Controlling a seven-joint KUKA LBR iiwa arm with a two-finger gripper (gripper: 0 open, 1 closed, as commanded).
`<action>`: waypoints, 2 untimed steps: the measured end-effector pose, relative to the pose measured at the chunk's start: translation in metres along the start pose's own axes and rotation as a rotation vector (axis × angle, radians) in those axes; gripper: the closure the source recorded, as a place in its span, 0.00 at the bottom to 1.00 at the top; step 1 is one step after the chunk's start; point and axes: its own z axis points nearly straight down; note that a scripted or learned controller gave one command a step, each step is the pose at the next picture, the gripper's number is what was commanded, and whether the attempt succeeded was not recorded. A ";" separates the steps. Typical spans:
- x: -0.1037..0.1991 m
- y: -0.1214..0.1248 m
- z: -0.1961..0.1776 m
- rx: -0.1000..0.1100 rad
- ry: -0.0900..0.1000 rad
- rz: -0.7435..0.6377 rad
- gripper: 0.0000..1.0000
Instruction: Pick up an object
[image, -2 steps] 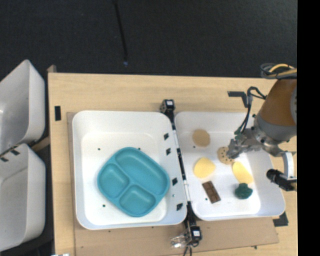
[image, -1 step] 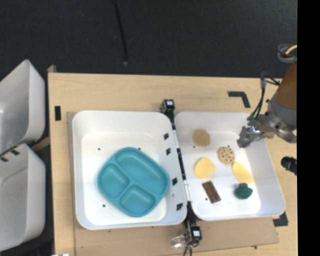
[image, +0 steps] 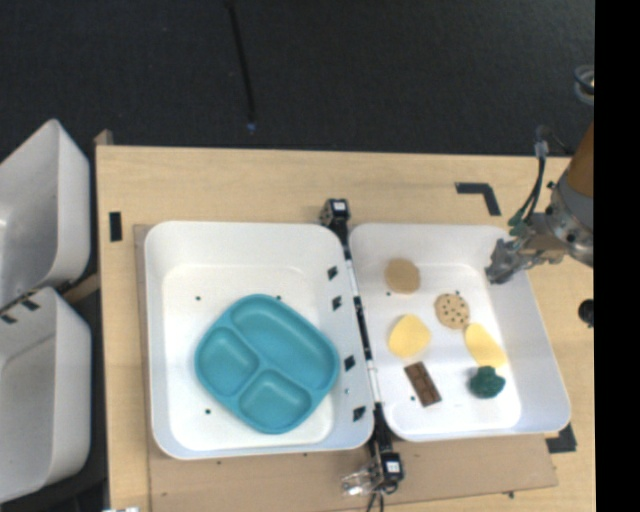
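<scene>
Bench (image: 250, 185): light wood, bearing both bins; the gripper (image: 500, 265) is seen over its right part.

Left bin (image: 165, 300): white, shallow, lying well to the gripper's left, past the central divider.

Right bin (image: 530, 390): white, shallow; the gripper is poised at its upper right rim, with all the small items spread below and to the gripper's left.

Tray (image: 265, 362): teal, three compartments, set tilted in the left bin, far left of and lower than the gripper.

Arm (image: 572, 200): grey, entering from the right edge, with green cabling beside it, ending in the gripper. The state of the gripper cannot be told, and nothing is seen held in it.

Yellow piece (image: 408, 336): rounded, lying down-left of the gripper, near the bin's middle.

Yellow wedge (image: 484, 344): lying almost straight below the gripper, just above the green lump.

Tan disc (image: 402, 275): lying left of the gripper, roughly level with it.

Cookie (image: 452, 309): round, dotted, the nearest item, just down-left of the gripper.

Brown bar (image: 422, 383): lying well below and left of the gripper, beneath the yellow piece.

Green lump (image: 486, 382): dark teal-green, well below the gripper.
</scene>
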 end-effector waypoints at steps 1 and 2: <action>0.049 0.010 -0.008 0.002 0.002 -0.002 1.00; 0.093 0.018 0.003 0.005 0.001 0.000 1.00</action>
